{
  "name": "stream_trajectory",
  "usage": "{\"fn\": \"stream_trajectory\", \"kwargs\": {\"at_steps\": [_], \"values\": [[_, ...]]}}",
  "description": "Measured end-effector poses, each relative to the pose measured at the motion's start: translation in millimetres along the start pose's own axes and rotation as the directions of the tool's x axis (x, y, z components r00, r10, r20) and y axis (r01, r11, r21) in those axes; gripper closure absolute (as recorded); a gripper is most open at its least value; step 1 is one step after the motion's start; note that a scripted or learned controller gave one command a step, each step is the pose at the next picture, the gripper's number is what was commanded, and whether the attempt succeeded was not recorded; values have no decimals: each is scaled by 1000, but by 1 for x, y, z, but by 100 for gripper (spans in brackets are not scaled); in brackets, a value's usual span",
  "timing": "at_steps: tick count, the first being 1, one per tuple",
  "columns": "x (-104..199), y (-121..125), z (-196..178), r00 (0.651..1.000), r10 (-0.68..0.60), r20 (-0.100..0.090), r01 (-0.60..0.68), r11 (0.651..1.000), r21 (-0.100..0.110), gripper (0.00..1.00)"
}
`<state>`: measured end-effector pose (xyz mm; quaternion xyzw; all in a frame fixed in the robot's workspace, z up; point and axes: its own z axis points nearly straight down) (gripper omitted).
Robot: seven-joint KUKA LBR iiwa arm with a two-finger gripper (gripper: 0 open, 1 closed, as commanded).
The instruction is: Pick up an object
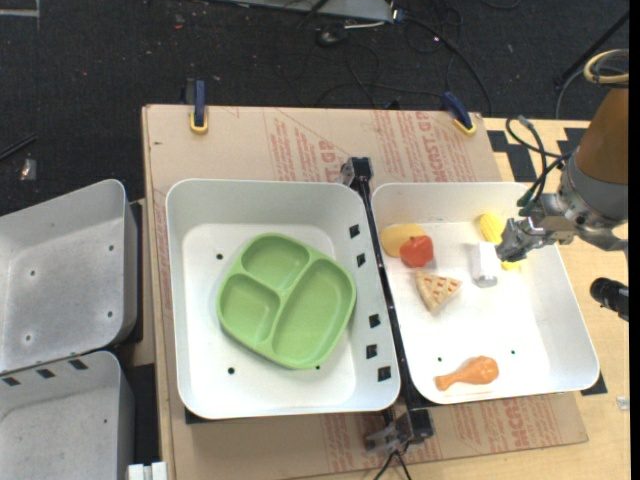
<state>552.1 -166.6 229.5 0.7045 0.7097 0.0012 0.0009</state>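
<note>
Toys lie scattered in the right bin [560,368], and none of them is lifted yet, so the pick itself remains to be done. Nearest the claw [515,243] are a small white block [484,265] and a yellow piece [490,227], possibly a banana; the claw sits over the bin's upper right part, just beside both, with its tip close to the white block. Whether it touches either one I cannot tell, and the fingers are too small and dark against the bin to say if they are spread or closed. Nothing can be seen gripped between them.

Further left in the same bin, a red pepper-like toy [417,251] rests against a yellow rounded piece [401,235], touching it. Just below them lies a pizza slice [438,291], apart from the rest. Near the bin's lower edge, well apart from the claw, is an orange chicken drumstick [467,373].

The left bin [190,268] holds a green divided plate [287,299] with three compartments, lying flat. Both bins rest side by side on a cardboard-covered desk [280,143].

By my judgement the task is in its approach stage: the arm [605,168] has the claw placed low among the upper right toys, and the closing and the lifting are what is left. The white block or the yellow piece looks the likely target.
</note>
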Motion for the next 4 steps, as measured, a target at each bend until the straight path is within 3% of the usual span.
{"fn": "stream_trajectory", "kwargs": {"at_steps": [1, 4], "values": [[48, 1, 3, 1000, 0, -1, 0, 1000, 4, 100], [215, 42, -6, 1000, -1, -1, 1, 1000, 0, 100]]}}
